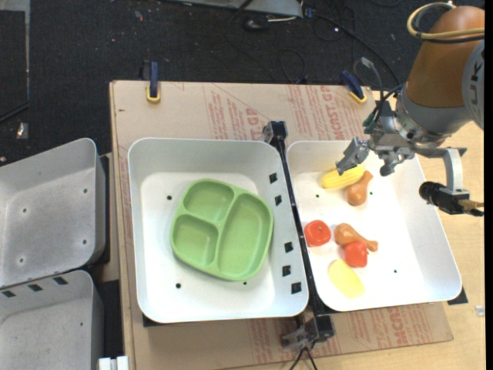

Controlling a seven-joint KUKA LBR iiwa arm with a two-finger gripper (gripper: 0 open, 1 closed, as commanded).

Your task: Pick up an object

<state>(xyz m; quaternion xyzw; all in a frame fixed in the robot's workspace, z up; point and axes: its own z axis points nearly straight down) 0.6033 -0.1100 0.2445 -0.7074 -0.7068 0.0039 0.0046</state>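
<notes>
At the far left lay two spare white trays (48, 199), one behind the other, off the edge of the worktop (208, 106), whose cardboard-brown top carried red printing. A yellow-and-blue clamp (152, 83) gripped the worktop's back edge on the left, and a second clamp (354, 87) sat on the same edge further right.

The left bin (146, 168) held a green divided plate (222, 228) with three compartments, lying flat and slightly turned, near the middle of the bin floor. A row of black clips (283, 206) ran along the seam where the two bins met.

The right bin (431, 237) held the small toy foods. Near its back, a yellow corn cob (342, 178) lay across the floor, and just beside it to the right was a brown pear-shaped piece (357, 193), the two touching or very nearly so. Further forward sat a red tomato (316, 233), then an orange drumstick-shaped piece (353, 236) with a small red item (356, 255) against its front side. Nearest the front edge lay a pale yellow lemon-like piece (346, 278), apart from the rest.

The claw (375, 158) hung over the back of the right bin, its fingers spread apart, the left finger (353, 156) just above the corn cob's right end and the other (394, 162) to the right of the pear-shaped piece. Nothing was seen between them. Behind it, the grey arm with its orange band (447, 48) came in from the right.
</notes>
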